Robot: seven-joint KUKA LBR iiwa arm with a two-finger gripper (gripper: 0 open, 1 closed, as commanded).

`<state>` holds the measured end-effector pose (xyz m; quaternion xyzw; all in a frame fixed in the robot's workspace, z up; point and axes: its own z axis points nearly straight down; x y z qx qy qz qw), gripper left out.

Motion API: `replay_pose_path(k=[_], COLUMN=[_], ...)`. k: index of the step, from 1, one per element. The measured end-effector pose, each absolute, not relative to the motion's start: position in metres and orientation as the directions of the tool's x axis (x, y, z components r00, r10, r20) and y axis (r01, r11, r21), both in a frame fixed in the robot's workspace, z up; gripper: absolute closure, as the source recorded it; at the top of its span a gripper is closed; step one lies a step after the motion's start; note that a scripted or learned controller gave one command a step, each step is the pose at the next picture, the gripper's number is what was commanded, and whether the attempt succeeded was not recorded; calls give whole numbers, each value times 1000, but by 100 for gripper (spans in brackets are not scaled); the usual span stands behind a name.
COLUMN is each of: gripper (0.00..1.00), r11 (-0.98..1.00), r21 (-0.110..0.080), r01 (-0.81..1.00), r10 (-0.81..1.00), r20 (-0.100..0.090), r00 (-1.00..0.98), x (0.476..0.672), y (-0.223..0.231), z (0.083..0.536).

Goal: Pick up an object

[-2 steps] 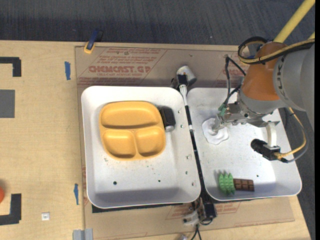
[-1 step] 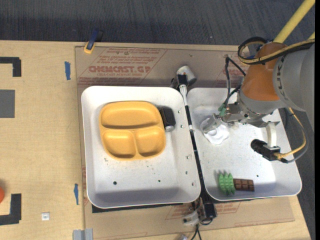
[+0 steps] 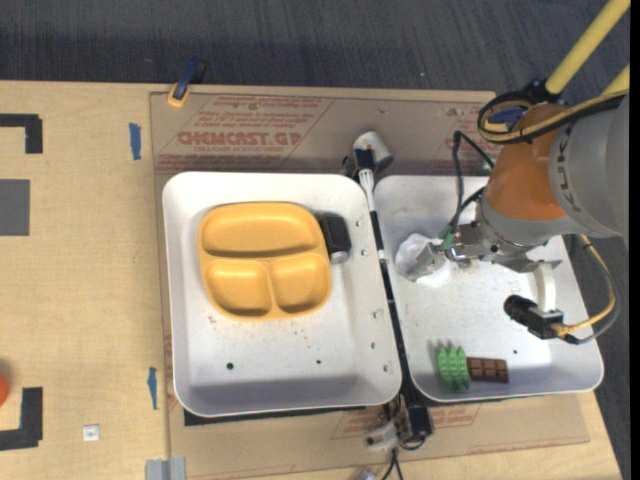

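While the gripper (image 3: 425, 260) hovered low in the right bin (image 3: 580, 373), its grasp unclear, it needed moving nearer to the green brick (image 3: 452, 365).

The grey arm (image 3: 590, 173) enters from the right edge of the frame, in its upper right part, with the orange band (image 3: 520, 183) just left of the grey body. Below the band the wrist narrows and points left toward the middle right of the frame, ending in the gripper (image 3: 425, 258), whose tip looks blurred and pale.
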<state>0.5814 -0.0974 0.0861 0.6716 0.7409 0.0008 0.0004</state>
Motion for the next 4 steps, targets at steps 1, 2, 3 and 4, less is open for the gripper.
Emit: replay_pose_path(k=[1,2,3,4], gripper=[0,0,0,0], r11=[151,-185,40,-72], r21=[1,0,-2,3], r01=[989,983,999,997], r10=[989,983,999,997], r20=[0,0,1,1], r00=[-151,185,-40,72], x=[510,551,492,532], y=[-109,-35,-85,-96], z=[86,185,184,86])
